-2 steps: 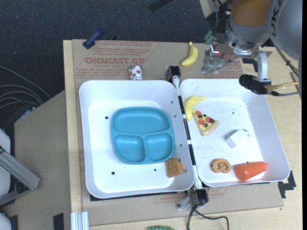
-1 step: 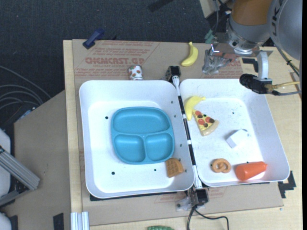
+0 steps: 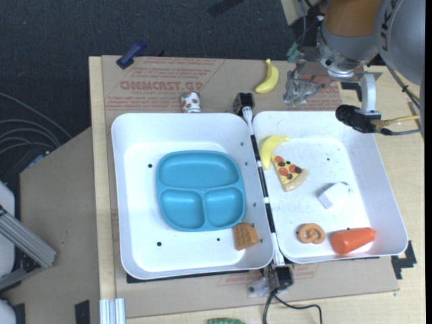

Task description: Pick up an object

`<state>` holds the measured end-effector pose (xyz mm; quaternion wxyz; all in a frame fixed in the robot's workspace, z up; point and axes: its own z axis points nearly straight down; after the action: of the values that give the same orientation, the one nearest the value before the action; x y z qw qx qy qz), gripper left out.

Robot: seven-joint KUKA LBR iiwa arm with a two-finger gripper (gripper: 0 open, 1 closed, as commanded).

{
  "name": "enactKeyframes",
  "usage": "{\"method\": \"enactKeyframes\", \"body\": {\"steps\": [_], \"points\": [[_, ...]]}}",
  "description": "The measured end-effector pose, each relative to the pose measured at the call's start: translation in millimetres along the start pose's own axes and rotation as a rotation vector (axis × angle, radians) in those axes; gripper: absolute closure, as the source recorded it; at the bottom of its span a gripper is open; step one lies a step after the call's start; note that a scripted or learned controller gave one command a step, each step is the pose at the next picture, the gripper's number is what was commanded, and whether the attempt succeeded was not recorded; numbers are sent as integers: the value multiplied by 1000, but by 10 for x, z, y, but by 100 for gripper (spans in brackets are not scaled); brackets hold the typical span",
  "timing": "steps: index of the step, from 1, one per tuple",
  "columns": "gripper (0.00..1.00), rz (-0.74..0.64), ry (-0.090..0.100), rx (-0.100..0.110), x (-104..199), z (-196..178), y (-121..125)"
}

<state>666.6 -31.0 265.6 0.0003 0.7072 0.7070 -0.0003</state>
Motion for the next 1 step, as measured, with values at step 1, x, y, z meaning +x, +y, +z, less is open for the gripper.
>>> {"method": "enactKeyframes", "body": {"steps": [1], "points": [[100,0,0,0,45,2,0]]}}
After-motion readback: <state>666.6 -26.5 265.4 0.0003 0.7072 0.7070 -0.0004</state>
